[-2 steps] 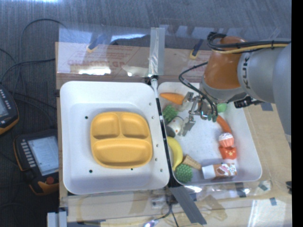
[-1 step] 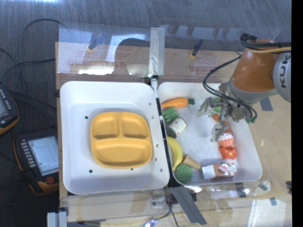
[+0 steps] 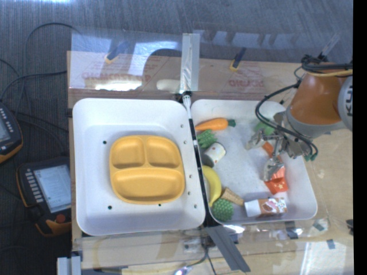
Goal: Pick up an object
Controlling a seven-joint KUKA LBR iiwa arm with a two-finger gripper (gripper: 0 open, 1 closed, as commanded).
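Note:
My gripper [image 3: 276, 149] hangs over the right side of the right bin [image 3: 243, 173], below the orange band of the arm [image 3: 318, 99]. A small orange piece [image 3: 267, 148] shows right at the gripper's left side; whether it is held is unclear. Just below lies a red packet [image 3: 277, 183]. An orange carrot [image 3: 213, 124] rests at the bin's upper left, with a green toy [image 3: 207, 138] and a white and brown piece [image 3: 216, 151] under it. A yellow banana [image 3: 213, 183], a cone [image 3: 232, 196], a green bumpy ball [image 3: 222, 210] and a small carton [image 3: 266, 206] lie along the lower part.
The left bin [image 3: 86, 153] holds a yellow divided tray [image 3: 148, 168]. Black cables [image 3: 269, 105] loop from the arm above the right bin's upper right corner. A raised divider [image 3: 195, 153] separates the two bins.

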